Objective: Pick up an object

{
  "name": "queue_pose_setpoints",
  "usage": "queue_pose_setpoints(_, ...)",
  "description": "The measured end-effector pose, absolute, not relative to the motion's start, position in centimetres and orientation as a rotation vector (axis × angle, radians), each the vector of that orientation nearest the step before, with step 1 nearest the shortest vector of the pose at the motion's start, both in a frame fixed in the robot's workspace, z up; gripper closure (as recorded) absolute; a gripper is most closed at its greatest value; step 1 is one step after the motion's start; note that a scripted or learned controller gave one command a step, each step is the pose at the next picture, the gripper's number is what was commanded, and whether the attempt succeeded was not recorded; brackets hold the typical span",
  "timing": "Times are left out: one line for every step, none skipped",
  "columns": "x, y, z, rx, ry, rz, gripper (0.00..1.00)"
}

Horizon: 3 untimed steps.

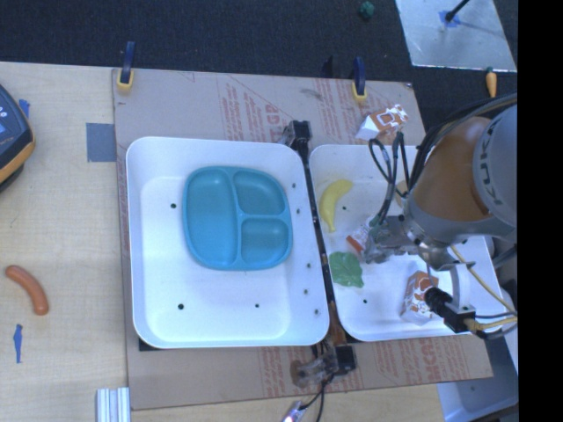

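Wooden counter [62,236] under cardboard carries two shallow white bins. Left bin [149,236] holds a blue plastic divided plate [237,217]. Right bin [369,323] holds a yellow toy banana [332,200], a green leafy toy [346,269], a small orange-and-white packet [419,295] and a reddish item just beside the hand [378,243]. Whether the hand is open or gripping cannot be told. An orange toy sausage [27,288] lies far left.

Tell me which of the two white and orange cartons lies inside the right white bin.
The white and orange carton near the right white bin's front edge lies inside it; the other carton sits on cardboard beyond the bin's far rim.
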State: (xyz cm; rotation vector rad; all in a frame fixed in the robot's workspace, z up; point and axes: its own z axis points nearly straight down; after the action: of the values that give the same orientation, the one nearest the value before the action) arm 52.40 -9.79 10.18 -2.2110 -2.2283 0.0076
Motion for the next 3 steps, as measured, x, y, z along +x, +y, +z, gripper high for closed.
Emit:
queue_pose_setpoints(52.4, -9.9, 11.2, -2.208, -2.231, 0.011, 1.00)
queue_pose_setpoints(52.4, -9.9, 11.2, -2.208, -2.231, 0.011, 0.00)
queue_pose_setpoints(51.7, -10.5, 9.2, -2.215, -2.225, 0.004, 0.00)
